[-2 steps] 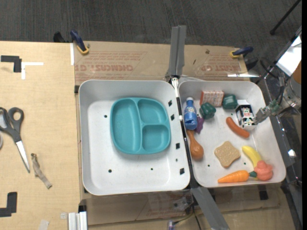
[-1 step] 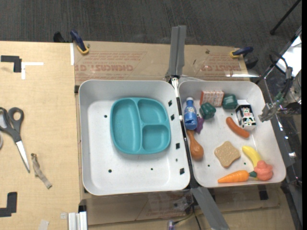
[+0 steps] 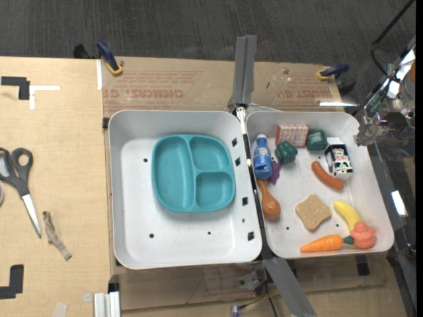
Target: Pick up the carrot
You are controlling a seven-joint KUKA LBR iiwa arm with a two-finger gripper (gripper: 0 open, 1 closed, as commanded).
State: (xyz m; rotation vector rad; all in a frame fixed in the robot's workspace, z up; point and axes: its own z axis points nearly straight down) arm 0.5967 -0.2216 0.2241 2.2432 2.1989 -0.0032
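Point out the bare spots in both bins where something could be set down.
Left bin: bare floor all around the teal divided plate, widest along the near wall. Right bin: a small open patch mid-floor between the sausage, toast slice and chicken drumstick. Crowded near the carrot and banana.

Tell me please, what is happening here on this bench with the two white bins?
A robot arm is set to pick up the carrot, and it has not touched it yet. The gripper sits at the far right edge of the right bin, well away from the carrot, which lies near the front wall next to a pink toy and a banana. The left bin holds a teal divided plate.
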